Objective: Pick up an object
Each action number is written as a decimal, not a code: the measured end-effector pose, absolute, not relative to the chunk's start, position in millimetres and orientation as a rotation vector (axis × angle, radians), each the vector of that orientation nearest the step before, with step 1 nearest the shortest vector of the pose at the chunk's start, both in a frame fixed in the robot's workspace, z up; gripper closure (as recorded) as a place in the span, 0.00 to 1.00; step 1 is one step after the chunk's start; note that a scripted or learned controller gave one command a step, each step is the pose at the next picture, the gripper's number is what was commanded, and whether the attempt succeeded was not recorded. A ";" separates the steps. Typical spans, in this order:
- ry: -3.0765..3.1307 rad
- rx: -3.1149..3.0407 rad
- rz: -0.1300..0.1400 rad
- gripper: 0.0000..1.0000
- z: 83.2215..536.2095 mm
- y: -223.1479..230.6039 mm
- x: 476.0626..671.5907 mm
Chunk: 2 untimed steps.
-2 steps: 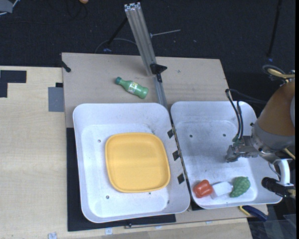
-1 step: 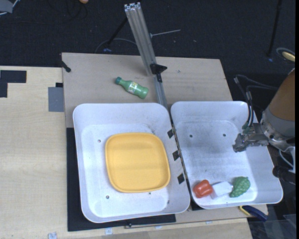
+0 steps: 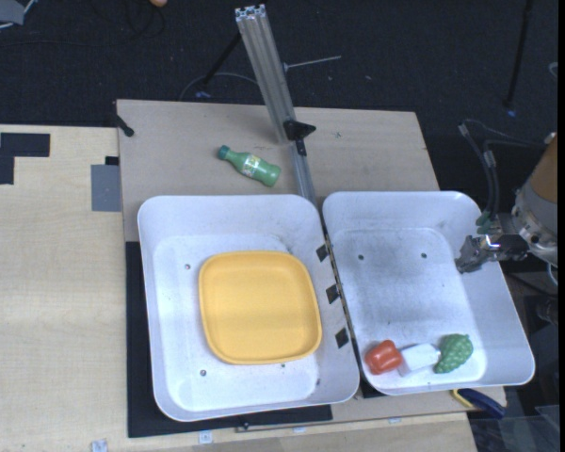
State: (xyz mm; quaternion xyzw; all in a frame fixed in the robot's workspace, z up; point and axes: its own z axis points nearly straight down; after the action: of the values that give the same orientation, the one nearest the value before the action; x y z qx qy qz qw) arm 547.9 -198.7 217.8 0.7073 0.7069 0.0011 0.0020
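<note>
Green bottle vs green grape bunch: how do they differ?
The green bottle lies on its side on the bare bench behind the bins; the green grape bunch sits in the right bin, near its front edge. The bottle is slim and smooth with a pale label; the bunch is squat and knobbly. Both are green.

No legible text; green bottle [image 3: 250, 166] label too small

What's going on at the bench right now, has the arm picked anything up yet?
Nothing has been picked up yet. The gripper sits over the right edge of the right bin, well apart from the objects. A red pepper, a small white block and a green grape bunch lie together in that bin's near corner. The left bin holds a yellow plate, and a green bottle lies on the bench behind the bins.
</note>
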 end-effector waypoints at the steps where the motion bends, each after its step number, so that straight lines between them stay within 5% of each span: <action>1: 2.224 2.218 0.000 1.00 228.6 -153.3 566.0; 2: 2.226 2.219 0.000 1.00 223.5 -109.6 574.3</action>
State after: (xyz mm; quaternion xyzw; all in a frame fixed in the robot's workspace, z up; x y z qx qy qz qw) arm 574.3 -109.6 223.5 0.7060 0.7082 0.0001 -0.0006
